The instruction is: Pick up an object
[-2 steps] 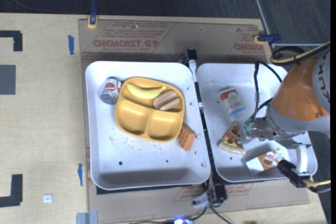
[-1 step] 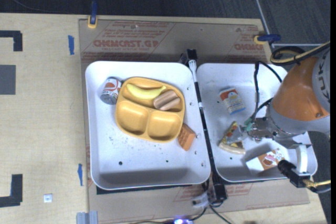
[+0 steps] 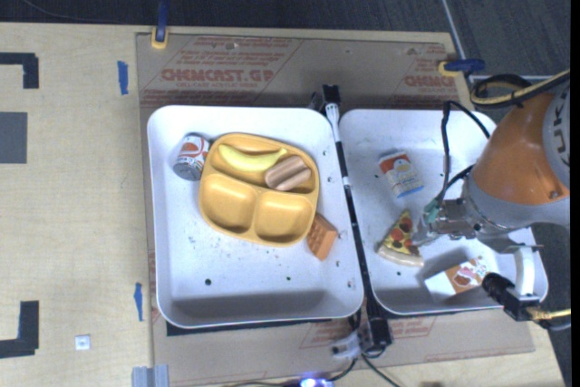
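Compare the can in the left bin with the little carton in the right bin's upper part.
The can lies on its side in the left bin, touching the yellow tray; the carton lies by itself in the right bin. The can is rounded and silver with red; the carton is boxy, white and pale blue with an orange-red patch. Both are small packaged items lying flat.
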Tool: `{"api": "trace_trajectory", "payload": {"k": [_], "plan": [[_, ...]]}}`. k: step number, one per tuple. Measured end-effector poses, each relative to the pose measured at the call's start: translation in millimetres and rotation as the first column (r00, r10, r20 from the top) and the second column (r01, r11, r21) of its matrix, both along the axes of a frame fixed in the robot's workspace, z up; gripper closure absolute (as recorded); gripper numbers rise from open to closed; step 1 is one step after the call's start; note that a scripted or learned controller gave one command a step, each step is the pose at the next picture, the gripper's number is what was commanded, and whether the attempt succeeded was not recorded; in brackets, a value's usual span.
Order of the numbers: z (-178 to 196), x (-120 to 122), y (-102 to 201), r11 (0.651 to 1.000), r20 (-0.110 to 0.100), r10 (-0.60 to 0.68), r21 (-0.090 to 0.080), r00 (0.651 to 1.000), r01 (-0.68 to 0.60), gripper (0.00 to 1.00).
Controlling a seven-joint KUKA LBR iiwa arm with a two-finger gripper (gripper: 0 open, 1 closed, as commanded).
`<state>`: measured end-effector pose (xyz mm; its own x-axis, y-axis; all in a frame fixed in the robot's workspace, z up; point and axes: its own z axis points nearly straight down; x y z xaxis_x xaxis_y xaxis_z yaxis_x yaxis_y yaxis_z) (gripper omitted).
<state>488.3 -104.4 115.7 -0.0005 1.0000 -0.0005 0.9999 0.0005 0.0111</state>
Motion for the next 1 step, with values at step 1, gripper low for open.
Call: {"api": "trace_trajectory", "payload": {"k": [1], "plan": [[-0.1, -0.1, 0.0, 1.0, 0.0, 0.0, 0.0, 1.0, 0.0, 0.0]]}}
